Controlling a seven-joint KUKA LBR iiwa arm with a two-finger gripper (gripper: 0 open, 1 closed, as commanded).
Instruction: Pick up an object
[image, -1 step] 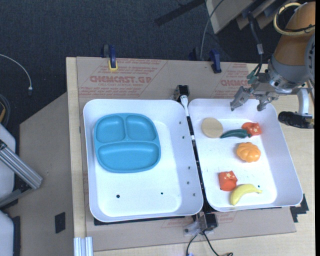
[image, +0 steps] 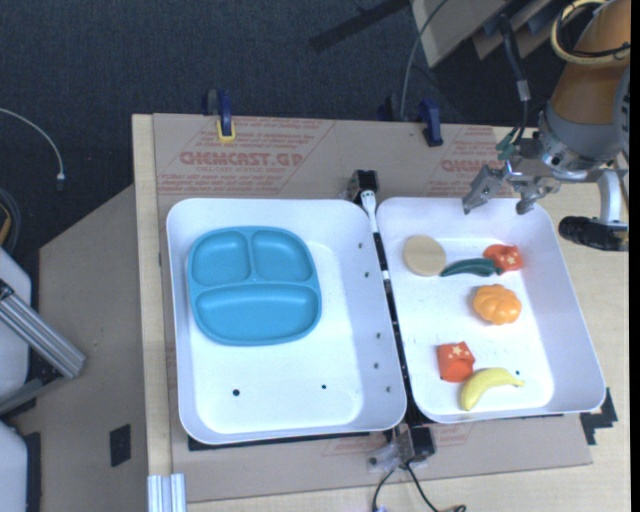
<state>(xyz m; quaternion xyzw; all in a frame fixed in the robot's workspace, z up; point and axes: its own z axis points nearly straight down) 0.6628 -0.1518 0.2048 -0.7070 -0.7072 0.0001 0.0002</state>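
Observation:
The right bin (image: 560, 300) holds several toy foods: a beige round cookie (image: 424, 255), a dark green pepper (image: 470, 267), a red tomato (image: 504, 257), an orange pumpkin (image: 496, 304), a red cube-shaped piece (image: 455, 361) and a yellow banana (image: 486, 386). My gripper (image: 497, 195) hangs above the bin's far edge, behind the cookie and tomato. Its two fingers are spread apart with nothing between them.
The left bin (image: 200, 390) carries a blue divided tray (image: 255, 285). Both bins rest on a cardboard sheet (image: 300, 150) held by blue clamps (image: 222, 112) at the back. A black hinge strip (image: 385, 290) runs between the bins.

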